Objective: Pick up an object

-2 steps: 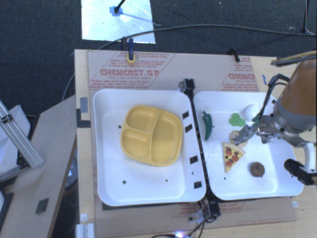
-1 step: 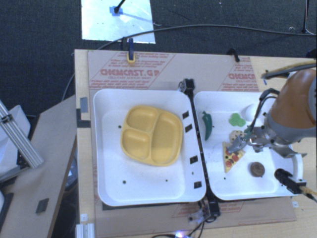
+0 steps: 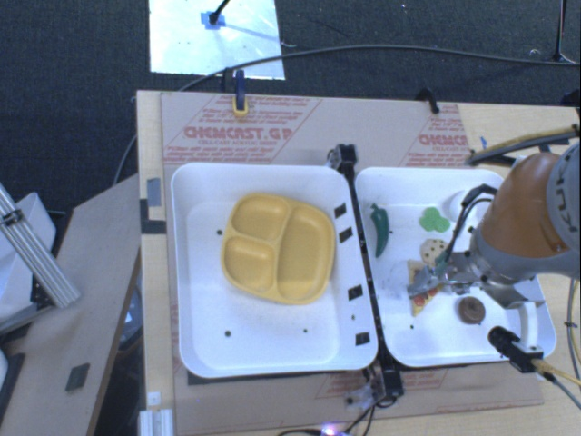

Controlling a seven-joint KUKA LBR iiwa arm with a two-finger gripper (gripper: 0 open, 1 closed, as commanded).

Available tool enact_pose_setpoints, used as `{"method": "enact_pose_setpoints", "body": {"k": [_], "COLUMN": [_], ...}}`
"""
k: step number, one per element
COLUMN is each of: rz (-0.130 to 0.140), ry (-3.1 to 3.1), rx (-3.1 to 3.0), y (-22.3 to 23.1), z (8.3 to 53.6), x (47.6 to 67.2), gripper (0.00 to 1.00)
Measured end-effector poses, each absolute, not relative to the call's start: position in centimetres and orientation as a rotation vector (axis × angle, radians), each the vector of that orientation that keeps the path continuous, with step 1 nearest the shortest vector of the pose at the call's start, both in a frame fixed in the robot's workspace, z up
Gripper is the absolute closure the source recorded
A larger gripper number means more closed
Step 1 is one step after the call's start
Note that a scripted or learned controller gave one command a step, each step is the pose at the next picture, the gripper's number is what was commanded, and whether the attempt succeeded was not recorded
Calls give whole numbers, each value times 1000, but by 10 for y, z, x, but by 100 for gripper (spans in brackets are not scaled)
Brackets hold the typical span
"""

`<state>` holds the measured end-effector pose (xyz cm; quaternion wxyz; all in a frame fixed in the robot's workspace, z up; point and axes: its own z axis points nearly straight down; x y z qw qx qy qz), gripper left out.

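I see the gripper [image 3: 427,284] low in the right bin [image 3: 399,352], over the pile at its middle. Can't tell its opening from this angle. Under and just beside it: a red-and-yellow piece [image 3: 418,303] and a pale cracker-like piece [image 3: 418,270], both partly hidden by the tool, so I can't say whether anything is actually grasped. Close neighbours crowd that spot: a spotted cookie [image 3: 434,248] just behind, a brown round item [image 3: 470,311] just to its right, a light green item [image 3: 435,219] further back. A dark green pepper [image 3: 379,228] lies near the divider, apart from the pile. Left bin [image 3: 195,334] carries a yellow divided tray [image 3: 277,247], well apart from the arm [image 3: 531,216].
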<state>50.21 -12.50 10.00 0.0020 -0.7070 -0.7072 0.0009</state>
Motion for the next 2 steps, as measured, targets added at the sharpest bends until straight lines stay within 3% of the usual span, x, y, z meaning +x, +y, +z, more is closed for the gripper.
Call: {"method": "enact_pose_setpoints", "body": {"k": [1,2], "rz": [0,-3], "ry": [-2221,-2222], "rx": [-2220,-2223], "y": [-125,-125], "z": [84,95], "x": [502,504], "gripper": [0,100]}}
